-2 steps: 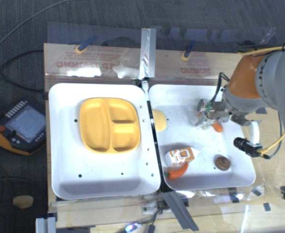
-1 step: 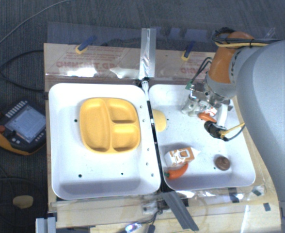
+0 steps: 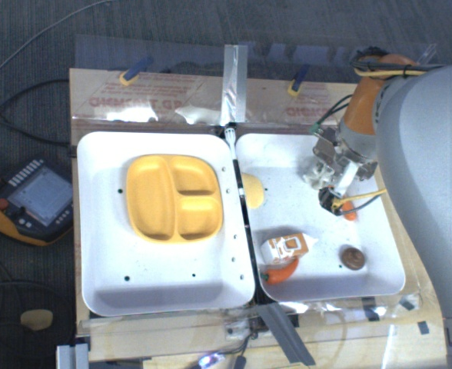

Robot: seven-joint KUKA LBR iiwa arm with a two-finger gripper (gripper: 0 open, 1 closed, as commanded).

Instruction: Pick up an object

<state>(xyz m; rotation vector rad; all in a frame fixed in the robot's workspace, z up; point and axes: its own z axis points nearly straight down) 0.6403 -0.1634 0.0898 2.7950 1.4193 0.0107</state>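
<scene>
Carton [image 3: 287, 246], brown disc [image 3: 353, 257] and yellow disc [image 3: 250, 191] — the candidate objects — lie loose in the right bin [image 3: 287, 160], lower centre-right of frame. Gripper [image 3: 330, 174] hangs upper right, nothing visibly held — released or clenched cannot be told. Pickup remains undone.

One camera is fixed above the bench and looks down at a slight slant. It is near enough that the shallow white plastic left bin [image 3: 103, 244] and its twin, the right bin [image 3: 287, 152], fill the middle side by side (far rims toward the top). Dark grey carpet floor [image 3: 26, 52] borders the top and left. The grey robot arm [image 3: 430, 167] enters from the right.
</scene>
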